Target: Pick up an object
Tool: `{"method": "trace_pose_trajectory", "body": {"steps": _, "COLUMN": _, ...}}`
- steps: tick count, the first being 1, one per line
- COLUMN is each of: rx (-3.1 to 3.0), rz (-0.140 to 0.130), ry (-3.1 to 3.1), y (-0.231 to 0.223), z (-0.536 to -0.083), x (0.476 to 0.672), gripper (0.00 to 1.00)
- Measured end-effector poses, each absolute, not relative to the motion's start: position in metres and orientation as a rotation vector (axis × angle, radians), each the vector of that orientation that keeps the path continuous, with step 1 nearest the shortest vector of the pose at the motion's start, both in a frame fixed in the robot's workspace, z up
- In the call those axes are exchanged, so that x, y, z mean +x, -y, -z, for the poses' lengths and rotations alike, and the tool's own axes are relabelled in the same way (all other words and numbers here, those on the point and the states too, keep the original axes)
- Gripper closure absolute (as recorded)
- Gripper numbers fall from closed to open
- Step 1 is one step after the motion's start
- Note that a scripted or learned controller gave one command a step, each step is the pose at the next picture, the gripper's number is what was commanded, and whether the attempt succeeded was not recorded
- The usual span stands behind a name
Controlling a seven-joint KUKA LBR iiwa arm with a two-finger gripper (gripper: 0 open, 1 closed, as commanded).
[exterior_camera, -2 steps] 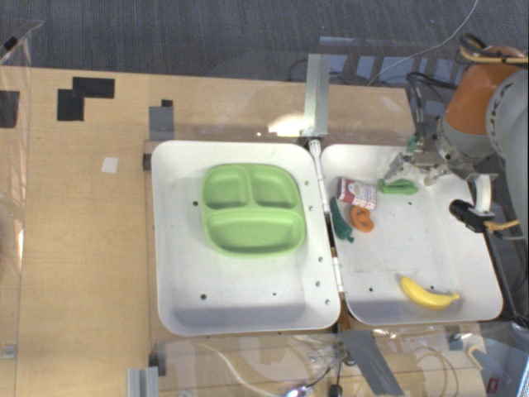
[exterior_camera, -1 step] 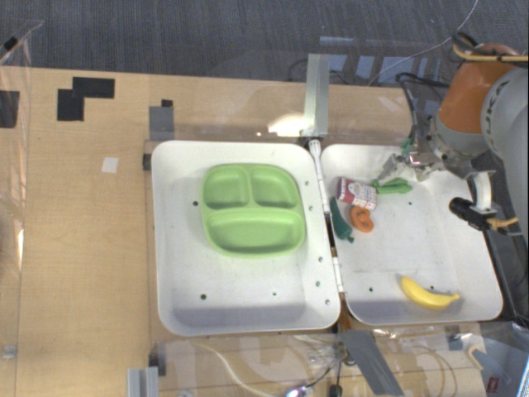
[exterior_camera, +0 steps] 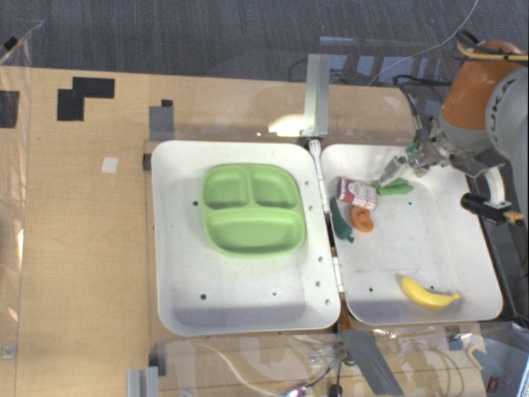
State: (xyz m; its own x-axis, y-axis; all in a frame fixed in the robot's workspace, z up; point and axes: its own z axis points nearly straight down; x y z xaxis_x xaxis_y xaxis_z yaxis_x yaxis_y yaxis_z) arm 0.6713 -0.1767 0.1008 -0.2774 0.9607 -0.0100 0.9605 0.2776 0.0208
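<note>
While nothing is lifted yet, the small carton (exterior_camera: 356, 193) lies near the right bin's (exterior_camera: 463, 246) left wall, an orange piece (exterior_camera: 362, 218) touching it, a green strip (exterior_camera: 395, 188) just beside, the banana (exterior_camera: 429, 293) well apart. The gripper (exterior_camera: 390, 170) hangs just beyond the carton, likely lining up a grab; its opening I cannot tell. A green tray (exterior_camera: 252, 209) fills the left bin (exterior_camera: 173, 246).
</note>
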Motion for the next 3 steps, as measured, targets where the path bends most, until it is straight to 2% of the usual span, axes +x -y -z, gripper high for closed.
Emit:
{"method": "trace_pose_trajectory", "body": {"steps": 1, "rx": 1.637, "rz": 0.002, "ry": -2.652, "y": 0.179, "z": -0.101, "x": 0.666, "gripper": 0.0}}
{"method": "trace_pose_trajectory", "body": {"steps": 2, "rx": 1.606, "rz": -0.018, "ry": -2.662, "y": 0.187, "z": -0.102, "x": 0.653, "gripper": 0.0}}
{"method": "trace_pose_trajectory", "body": {"steps": 3, "rx": 1.575, "rz": -0.007, "ry": -2.707, "y": 0.14, "z": -0.178, "x": 0.655, "gripper": 0.0}}
